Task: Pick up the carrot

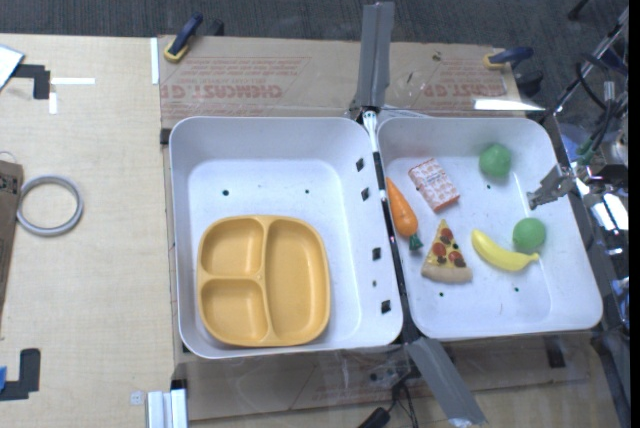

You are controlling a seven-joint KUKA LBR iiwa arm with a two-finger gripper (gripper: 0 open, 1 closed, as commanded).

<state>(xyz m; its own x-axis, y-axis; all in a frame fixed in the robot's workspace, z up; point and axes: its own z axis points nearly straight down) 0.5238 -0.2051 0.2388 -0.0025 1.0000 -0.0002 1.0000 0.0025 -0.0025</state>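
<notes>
Two white bins side by side on the bench. Right bin: carrot lies along its left wall, about halfway down that edge, orange body with the green top pointing toward the near edge, resting on the floor of the bin and apparently touching the wall. Just right of it, near the middle of the bin, a pizza slice. Pink box sits above the pizza, closer to the far edge. Banana lies right of the pizza, and a green ball touches or nearly touches its right end. Second green ball is near the far right corner.

Left bin: a yellow divided plate with three compartments in the near half, close to the near left corner.

Gripper is at the right edge of the right bin, over the rim, well apart from the carrot. Cannot tell how the jaws stand; nothing seen in them.

Tape roll lies on the bench left of the bins. Blue clamps on the cardboard at the far edge.
</notes>
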